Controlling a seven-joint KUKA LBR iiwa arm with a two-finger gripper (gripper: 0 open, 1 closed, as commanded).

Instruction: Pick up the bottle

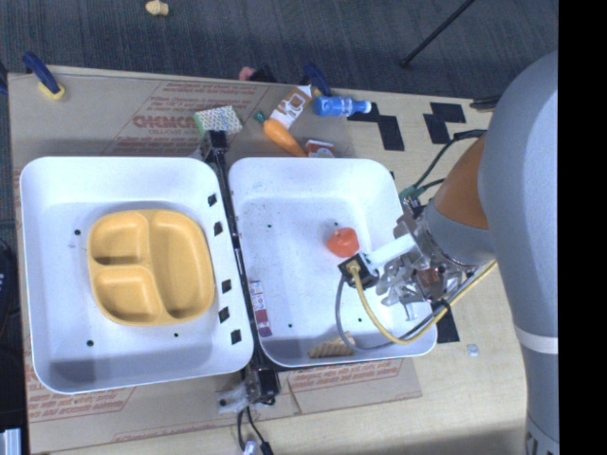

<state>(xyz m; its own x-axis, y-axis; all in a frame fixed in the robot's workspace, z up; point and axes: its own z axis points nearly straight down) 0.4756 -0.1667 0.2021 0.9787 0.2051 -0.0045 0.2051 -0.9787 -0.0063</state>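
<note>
A small blue bottle [340, 107] lies on its side on the cardboard behind the right bin [285, 183], outside it. Next to it on the left lies a white and orange bottle [289, 109], also outside the bin. My gripper [403, 287] hangs low over the right bin's near right corner, with a yellow cable looping under it. It is far from both bottles, and nothing shows in its grasp. A small red-orange round object [343, 243] sits on the bin floor just left of the gripper.
The left bin [38, 254] holds a yellow divided plate [150, 265]. A brown scrap [330, 350] lies at the right bin's front wall. An orange carrot-like piece [283, 137] and a patterned sponge [218, 119] lie behind the bins.
</note>
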